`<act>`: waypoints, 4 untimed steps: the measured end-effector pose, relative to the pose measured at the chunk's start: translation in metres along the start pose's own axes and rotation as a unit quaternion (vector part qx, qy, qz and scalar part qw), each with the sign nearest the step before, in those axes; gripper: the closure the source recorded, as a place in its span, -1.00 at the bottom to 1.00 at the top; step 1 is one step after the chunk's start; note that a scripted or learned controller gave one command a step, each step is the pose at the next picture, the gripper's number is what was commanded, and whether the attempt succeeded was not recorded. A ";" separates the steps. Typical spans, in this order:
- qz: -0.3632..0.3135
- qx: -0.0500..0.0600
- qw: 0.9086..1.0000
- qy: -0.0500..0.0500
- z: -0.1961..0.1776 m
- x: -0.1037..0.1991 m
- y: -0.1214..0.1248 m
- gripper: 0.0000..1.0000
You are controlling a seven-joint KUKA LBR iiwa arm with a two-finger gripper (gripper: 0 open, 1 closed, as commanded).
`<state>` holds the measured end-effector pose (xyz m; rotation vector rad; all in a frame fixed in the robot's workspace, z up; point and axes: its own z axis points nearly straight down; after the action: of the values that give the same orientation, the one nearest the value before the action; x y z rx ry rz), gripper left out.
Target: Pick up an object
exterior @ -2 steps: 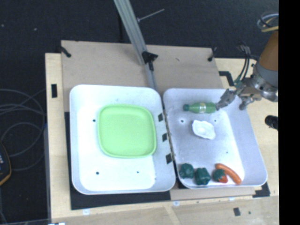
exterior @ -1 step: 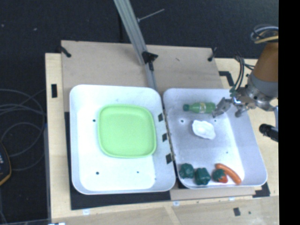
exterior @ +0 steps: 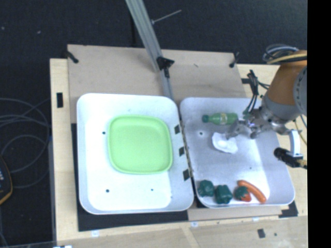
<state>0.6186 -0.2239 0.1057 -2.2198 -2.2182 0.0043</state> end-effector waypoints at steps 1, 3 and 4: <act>0.000 -0.003 1.000 -0.001 -0.014 -0.001 0.002 1.00; 0.000 -0.005 1.000 -0.001 -0.118 -0.001 -0.006 1.00; -0.002 -0.003 1.000 0.000 -0.131 0.050 -0.003 1.00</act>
<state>0.6164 -0.1738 0.2370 -2.2187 -2.2263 -0.0034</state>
